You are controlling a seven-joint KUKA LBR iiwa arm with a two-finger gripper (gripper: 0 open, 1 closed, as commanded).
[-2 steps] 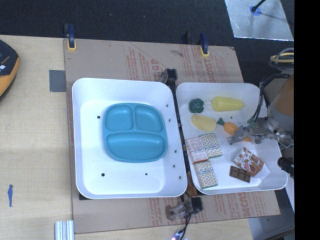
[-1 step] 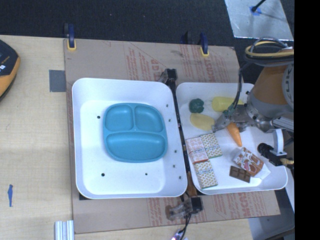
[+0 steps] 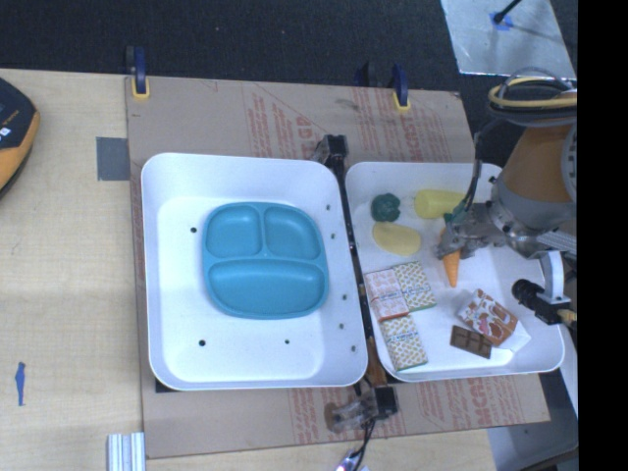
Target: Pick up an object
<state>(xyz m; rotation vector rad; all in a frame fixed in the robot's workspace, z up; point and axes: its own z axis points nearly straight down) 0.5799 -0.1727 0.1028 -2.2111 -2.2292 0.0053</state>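
Orange carrot-shaped piece (image 3: 450, 267) lies in the right bin (image 3: 535, 361), tip pointing toward the bin's near side, directly under the gripper (image 3: 458, 238); whether the fingers are spread or closed on it cannot be told, metal parts overlap there. Around it: dark green ball (image 3: 386, 206) and two pale yellow lumps (image 3: 396, 237) (image 3: 437, 202) toward the far side; three small printed cartons (image 3: 399, 289) (image 3: 403, 342) (image 3: 383, 293) by the left wall, printing too small to read; patterned red-and-white packet (image 3: 488, 317) touching a brown chocolate bar (image 3: 470, 341) on the near right. Grey arm with orange band (image 3: 535, 170) enters from the right. Left bin (image 3: 177, 351) holds a blue divided plate (image 3: 264, 259), three compartments, roughly centred. Both bins sit on a brown cardboard sheet (image 3: 245, 116) with faint red lettering, illegible, held by blue-and-yellow clamps (image 3: 138, 73) (image 3: 398, 85) at the far edge. Light wood bench (image 3: 59, 292) beneath; grey tape patch (image 3: 112, 158) left of bins; dark carpet (image 3: 245, 18) beyond.
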